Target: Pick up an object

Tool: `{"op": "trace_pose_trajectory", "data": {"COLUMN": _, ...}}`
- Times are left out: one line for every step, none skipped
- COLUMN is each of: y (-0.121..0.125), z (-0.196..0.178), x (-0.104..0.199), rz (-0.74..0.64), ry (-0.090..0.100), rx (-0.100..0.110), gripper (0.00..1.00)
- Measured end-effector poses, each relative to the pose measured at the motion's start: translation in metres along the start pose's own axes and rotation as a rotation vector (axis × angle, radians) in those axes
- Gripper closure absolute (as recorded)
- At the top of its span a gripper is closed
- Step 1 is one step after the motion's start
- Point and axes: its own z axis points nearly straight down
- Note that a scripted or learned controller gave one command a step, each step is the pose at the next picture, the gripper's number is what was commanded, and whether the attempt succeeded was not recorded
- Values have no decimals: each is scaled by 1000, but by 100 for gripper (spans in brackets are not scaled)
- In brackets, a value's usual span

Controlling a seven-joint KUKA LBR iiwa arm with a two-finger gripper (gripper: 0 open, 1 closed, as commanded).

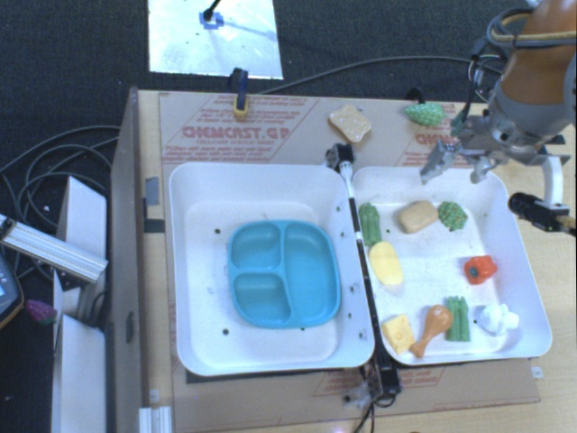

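Several toys crowd the right bin (527, 269). The gripper (460, 162) is spread wide, nothing held; the broccoli (453, 214) could be nudged aside.

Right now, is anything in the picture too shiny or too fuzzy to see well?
In the camera view, the silver sheet behind the bench glares almost white; the two white bins are bright but their rims stay readable; the blue tray and toy foods look sharp enough; the arm at the right edge is slightly soft, and the gripper is small and hard to make out.
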Motion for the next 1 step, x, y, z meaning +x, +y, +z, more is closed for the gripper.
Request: {"op": "trace_pose_trajectory", "data": {"y": 39, "z": 108, "x": -44, "rz": 2, "ry": 0, "rx": 2, "gripper": 0}}
